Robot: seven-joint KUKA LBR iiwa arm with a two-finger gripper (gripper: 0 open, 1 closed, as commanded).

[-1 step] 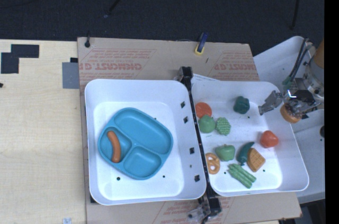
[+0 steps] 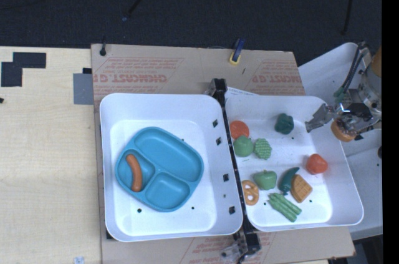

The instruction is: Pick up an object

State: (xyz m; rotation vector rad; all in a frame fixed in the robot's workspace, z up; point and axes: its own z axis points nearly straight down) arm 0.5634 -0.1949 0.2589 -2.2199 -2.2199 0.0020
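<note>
Nearest, along the front of the right bin (image 2: 349, 219), lie green beans (image 2: 284, 206), a pretzel (image 2: 250, 192), a waffle-like orange piece (image 2: 301, 188), a dark green pepper (image 2: 288, 179) and a green pepper (image 2: 265, 179); further back sit a red tomato (image 2: 317, 163), a green round piece (image 2: 243, 146) touching a bumpy light-green piece (image 2: 263, 148), an orange-red piece (image 2: 239, 129) and a dark green piece (image 2: 284, 123). Left bin (image 2: 118, 219) holds a blue divided plate (image 2: 168, 160) with a sausage (image 2: 134, 171) in its left compartment. Tool (image 2: 349, 119) hangs over the right bin's far right rim, apart from the objects; whether it is open or closed, cannot tell.
</note>
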